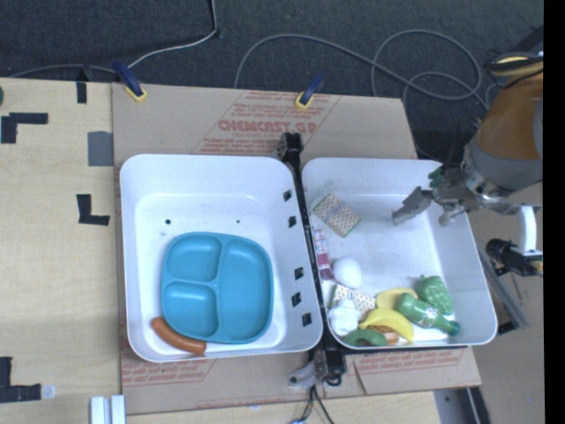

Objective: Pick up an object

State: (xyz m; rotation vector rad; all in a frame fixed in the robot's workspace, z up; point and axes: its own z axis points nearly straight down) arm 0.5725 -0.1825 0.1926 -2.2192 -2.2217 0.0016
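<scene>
My gripper hangs over the right bin, near its far right corner, with its two grey fingers spread open and nothing between them. Below it, a heap along the bin's near edge holds a yellow banana, a green toy vegetable, a white egg and a patterned packet. A tan checked pouch lies at the bin's far left, well left of the gripper.
The left bin holds a blue divided plate and a brown sausage at its near edge. A black divider runs between the bins. Cables trail across the dark floor behind the bench.
</scene>
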